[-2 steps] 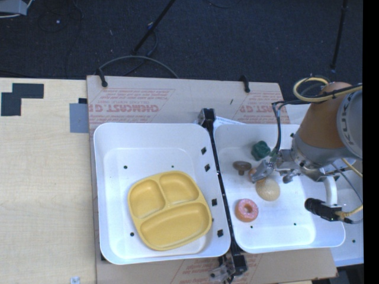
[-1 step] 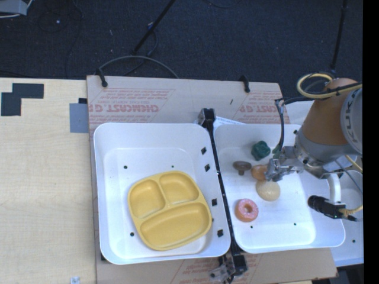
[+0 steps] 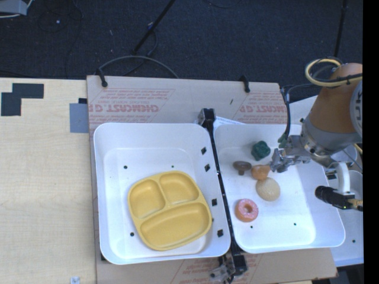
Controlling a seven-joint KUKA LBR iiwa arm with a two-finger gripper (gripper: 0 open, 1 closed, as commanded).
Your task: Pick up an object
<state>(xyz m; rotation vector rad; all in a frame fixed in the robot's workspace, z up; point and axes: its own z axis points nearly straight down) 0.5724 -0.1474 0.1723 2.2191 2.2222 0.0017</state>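
Two bins: we log left to right.
Left bin (image 3: 106,158): yellow tray (image 3: 170,209), flat.
Right bin (image 3: 308,232): brown piece (image 3: 241,167), orange ball (image 3: 260,171), cream ball (image 3: 267,189), donut (image 3: 246,209), green block (image 3: 260,149), loosely clustered, pickable.
Gripper (image 3: 279,160): beside orange ball, presumably lining up; fingers' state we cannot tell.

Looked like a robotics lab: grey-and-orange robot arm (image 3: 334,114) over two white bins (image 3: 112,152) on cardboard (image 3: 177,102), loose cables (image 3: 160,16) across dark carpet (image 3: 237,34), plain wooden tabletop (image 3: 41,188).
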